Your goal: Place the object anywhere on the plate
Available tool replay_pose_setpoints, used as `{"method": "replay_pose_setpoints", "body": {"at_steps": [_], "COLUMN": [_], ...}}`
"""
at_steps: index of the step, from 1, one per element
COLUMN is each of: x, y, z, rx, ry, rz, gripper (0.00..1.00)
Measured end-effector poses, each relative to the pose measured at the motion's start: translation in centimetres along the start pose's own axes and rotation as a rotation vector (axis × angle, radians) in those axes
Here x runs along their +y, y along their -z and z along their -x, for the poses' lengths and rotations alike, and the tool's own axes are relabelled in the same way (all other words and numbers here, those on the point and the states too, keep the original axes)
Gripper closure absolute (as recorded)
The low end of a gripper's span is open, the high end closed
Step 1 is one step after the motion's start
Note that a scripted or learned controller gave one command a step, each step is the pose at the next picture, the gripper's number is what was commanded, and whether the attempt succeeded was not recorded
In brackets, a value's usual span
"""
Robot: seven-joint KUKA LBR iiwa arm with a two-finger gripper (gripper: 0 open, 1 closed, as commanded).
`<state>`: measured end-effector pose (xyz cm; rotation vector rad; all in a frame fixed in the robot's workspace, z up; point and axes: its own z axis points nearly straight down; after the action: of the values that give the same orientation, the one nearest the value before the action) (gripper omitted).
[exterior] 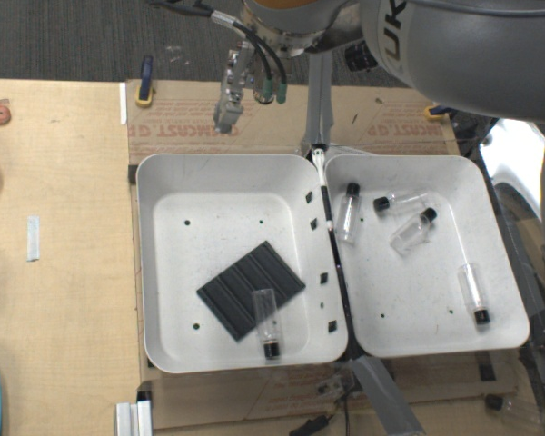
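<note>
fixed overhead camera, slanted down (arm entering from right), both white bins [163,243] framed

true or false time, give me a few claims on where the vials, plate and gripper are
1. A vial lies partly on the dark plate in the left bin. True.
2. The gripper is down inside the right bin. False: it appears above the cardboard beyond the left bin's far rim.
3. The right bin holds four vials. True: one by the divider, two near the middle, one by the right wall.
4. The plate lies in the right bin. False: it lies in the left bin.
5. The gripper holds a vial. False: nothing shows between its fingers.
</note>
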<state>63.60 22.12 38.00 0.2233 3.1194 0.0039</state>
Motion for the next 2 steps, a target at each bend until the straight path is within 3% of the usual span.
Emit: {"method": "replay_pose_setpoints", "body": {"at_steps": [1, 2], "x": [0.6, 0.7], "y": [-3.7, -7.1], "z": [-0.3, -0.1], "rx": [0.013, 0.012], "ry": [0.52, 0.782], "rz": [0.001, 0.004], "gripper": [1.0, 1.0]}}
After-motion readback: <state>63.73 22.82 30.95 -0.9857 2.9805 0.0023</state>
